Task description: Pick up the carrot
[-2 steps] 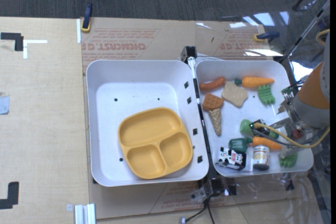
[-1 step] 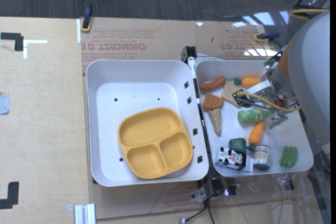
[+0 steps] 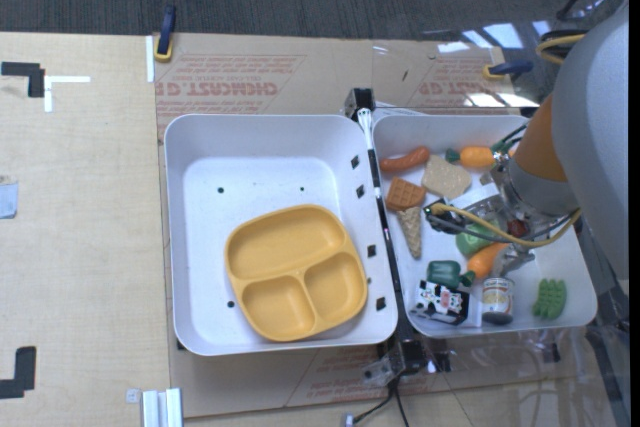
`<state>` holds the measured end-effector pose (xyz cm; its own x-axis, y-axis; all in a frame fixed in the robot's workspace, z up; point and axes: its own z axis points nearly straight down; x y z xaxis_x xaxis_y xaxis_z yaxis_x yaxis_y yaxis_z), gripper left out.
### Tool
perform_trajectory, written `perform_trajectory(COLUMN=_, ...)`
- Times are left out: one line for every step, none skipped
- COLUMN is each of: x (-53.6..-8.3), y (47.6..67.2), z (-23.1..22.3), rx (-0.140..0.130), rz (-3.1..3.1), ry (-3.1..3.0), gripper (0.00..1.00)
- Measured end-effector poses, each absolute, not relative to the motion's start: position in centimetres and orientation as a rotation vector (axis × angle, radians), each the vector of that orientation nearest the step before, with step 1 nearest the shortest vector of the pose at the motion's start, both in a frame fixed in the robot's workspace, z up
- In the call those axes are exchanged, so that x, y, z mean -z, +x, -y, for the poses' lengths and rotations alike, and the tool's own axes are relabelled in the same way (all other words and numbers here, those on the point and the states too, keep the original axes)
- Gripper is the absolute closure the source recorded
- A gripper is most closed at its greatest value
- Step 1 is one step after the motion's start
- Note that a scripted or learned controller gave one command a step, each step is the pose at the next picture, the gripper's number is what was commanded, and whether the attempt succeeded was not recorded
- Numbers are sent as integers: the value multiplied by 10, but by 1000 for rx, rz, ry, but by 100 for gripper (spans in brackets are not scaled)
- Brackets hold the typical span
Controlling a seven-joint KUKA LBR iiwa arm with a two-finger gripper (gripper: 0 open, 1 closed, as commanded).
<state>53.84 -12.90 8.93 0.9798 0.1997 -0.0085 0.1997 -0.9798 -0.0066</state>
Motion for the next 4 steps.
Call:
perform_trajectory(x=-96, y=517, z=101, rx=31, rz=318, ry=-3129, gripper=0)
perform_trajectory(x=-100, y=506, z=96, rx=67, rz=323, ry=-3142, gripper=0)
perform_trajectory(x=-95, y=516, z=97, rx=29, rz=327, ry=-3130, gripper=0)
perform_trajectory(x=-102, y=497, z=94, rx=88, rz=368, ry=-3142, gripper=0)
